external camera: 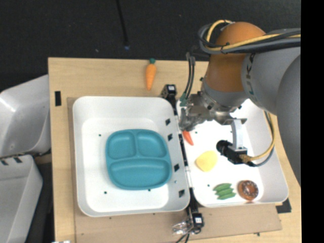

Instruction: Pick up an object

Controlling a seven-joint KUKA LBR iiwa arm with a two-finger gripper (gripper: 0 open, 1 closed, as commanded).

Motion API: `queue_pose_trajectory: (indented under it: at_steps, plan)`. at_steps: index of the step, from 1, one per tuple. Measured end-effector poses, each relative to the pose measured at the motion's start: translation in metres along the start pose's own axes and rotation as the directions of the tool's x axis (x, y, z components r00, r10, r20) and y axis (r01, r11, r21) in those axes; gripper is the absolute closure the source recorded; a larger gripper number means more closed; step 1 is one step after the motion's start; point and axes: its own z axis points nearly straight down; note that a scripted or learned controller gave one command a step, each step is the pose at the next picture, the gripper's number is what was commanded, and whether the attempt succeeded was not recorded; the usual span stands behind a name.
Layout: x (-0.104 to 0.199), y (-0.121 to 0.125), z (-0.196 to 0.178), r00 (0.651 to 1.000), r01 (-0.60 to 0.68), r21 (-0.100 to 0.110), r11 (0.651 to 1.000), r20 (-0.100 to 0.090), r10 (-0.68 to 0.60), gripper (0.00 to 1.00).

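Tray (137, 158) in left bin (86, 196), claw (185, 128) over right

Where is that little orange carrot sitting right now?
The carrot lies on the wooden bench, outside both bins, just beyond the far rim of the left bin that holds the blue tray.

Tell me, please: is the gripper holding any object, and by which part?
It cannot be told. The gripper is low over a small red-orange piece at the right bin's left edge, but the wrist hides the contact.
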Motion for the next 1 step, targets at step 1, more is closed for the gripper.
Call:
queue_pose_trajectory:
  at_steps: [1]
  plan:
    - [0.0515,0.0086,-0.0089,1.0,0.0,0.0,1.0,0.0,0.0,1.0]
